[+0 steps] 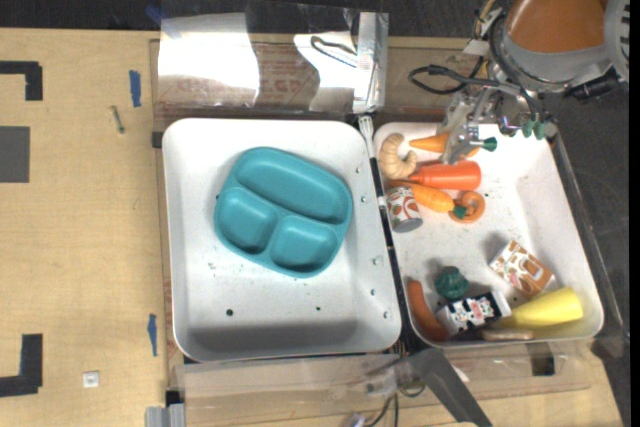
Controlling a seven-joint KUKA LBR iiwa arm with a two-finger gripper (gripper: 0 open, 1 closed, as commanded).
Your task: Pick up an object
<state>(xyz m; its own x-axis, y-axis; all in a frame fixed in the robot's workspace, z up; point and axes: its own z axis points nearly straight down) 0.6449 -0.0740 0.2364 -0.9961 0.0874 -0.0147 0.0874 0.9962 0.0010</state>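
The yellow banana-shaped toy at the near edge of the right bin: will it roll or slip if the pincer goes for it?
The yellow toy looks smooth and glossy, so it may slip between fingers. Its rounded, tapering body could roll or pivot when nudged. It lies against the right bin wall, which may stop it but crowd the pincer.

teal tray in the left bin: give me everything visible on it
The teal tray is a rounded, smooth, plastic-looking dish with three compartments: one long one at the back, two smaller ones in front. It sits right side up, turned at a slant, with nothing in it, on the floor of the left bin, around the middle toward the back. Only the bin touches it.
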